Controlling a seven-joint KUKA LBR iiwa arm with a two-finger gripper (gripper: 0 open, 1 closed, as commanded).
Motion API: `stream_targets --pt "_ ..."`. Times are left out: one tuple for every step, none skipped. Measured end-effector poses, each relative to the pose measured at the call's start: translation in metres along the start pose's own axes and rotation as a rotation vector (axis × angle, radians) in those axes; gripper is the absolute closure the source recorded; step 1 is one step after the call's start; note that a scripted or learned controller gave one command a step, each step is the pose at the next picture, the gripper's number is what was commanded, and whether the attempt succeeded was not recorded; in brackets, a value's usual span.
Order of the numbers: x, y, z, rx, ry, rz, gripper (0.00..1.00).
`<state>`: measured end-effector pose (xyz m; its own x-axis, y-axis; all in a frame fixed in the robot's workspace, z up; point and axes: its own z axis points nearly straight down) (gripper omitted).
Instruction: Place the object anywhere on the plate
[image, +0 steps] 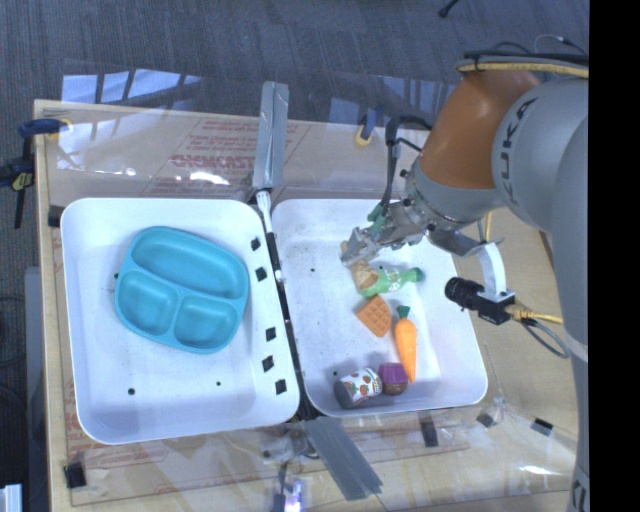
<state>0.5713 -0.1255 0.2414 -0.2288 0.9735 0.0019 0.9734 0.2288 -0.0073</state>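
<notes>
One blue three-compartment plate (182, 289) lies in the left bin (90, 400). The right bin (455, 385) holds one carrot (406, 343), one waffle (375, 317), one can (358, 388), one green bottle (392, 279). The gripper (362, 247) hovers above the bottle; jaws' state unclear.

The plate (182, 289) is lying in the left bin (80, 390); the carrot (405, 342), cracker (375, 317) and can (357, 387) are sitting in the right bin (462, 375).
</notes>
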Motion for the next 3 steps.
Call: stream_targets --pt "0.075 0.040 0.043 0.001 -0.001 -0.331 1.00" --pt "0.142 0.102 0.046 -0.002 -0.003 -0.504 1.00" --pt "0.142 0.102 0.046 -0.002 -0.003 -0.504 0.00"
